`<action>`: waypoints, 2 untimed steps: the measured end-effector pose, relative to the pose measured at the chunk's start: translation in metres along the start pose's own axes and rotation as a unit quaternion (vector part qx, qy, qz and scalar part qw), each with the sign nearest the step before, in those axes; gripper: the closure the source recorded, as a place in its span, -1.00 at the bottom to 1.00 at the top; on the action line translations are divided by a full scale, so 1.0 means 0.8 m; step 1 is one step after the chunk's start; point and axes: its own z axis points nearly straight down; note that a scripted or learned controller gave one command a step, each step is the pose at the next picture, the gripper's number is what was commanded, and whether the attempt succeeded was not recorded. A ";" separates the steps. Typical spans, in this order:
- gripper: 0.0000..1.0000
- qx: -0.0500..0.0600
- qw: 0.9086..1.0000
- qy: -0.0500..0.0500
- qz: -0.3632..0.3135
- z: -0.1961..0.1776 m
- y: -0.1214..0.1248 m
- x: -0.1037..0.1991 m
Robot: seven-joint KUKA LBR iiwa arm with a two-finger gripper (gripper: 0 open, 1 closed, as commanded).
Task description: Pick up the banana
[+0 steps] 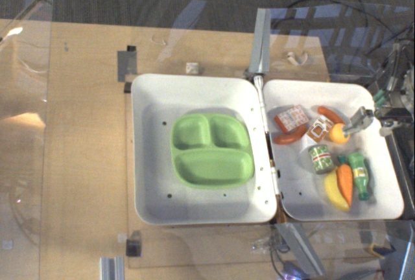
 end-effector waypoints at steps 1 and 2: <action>-1.00 0.000 1.000 0.000 -0.002 0.142 -0.041 -0.041; -1.00 -0.006 0.998 -0.003 -0.068 0.233 -0.036 0.010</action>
